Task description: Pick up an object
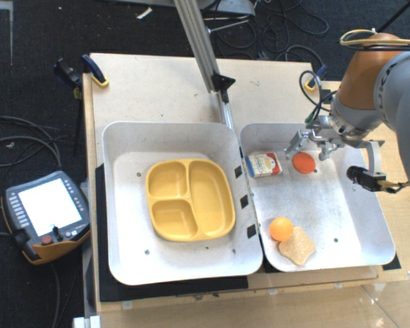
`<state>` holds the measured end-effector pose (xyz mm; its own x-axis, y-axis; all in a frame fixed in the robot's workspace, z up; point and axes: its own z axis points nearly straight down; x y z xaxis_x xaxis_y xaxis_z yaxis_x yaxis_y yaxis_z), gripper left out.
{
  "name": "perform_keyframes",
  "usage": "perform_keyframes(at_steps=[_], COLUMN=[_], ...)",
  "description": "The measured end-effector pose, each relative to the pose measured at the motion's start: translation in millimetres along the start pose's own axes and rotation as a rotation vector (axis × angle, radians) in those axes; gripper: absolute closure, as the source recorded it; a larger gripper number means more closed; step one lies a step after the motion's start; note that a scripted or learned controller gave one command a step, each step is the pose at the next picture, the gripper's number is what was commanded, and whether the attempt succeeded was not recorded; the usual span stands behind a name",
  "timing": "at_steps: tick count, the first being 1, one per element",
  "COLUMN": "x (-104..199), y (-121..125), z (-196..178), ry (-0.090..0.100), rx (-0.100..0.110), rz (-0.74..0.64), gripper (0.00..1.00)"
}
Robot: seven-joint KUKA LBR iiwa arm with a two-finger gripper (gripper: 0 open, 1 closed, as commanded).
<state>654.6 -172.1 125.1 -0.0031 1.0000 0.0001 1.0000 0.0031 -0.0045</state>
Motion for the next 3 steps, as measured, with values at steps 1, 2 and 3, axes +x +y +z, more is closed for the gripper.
perform_keyframes(at_steps=[1, 2, 3], x=[0, -10, -8], y=[2, 3, 6], z=[-14, -69, -134], ry=[-0.002, -0.003, -0.003], rx=[-0.007, -0.012, -0.014], rz=[-0.001, 0.003, 0.0], gripper=[1.0, 1.0, 1.0])
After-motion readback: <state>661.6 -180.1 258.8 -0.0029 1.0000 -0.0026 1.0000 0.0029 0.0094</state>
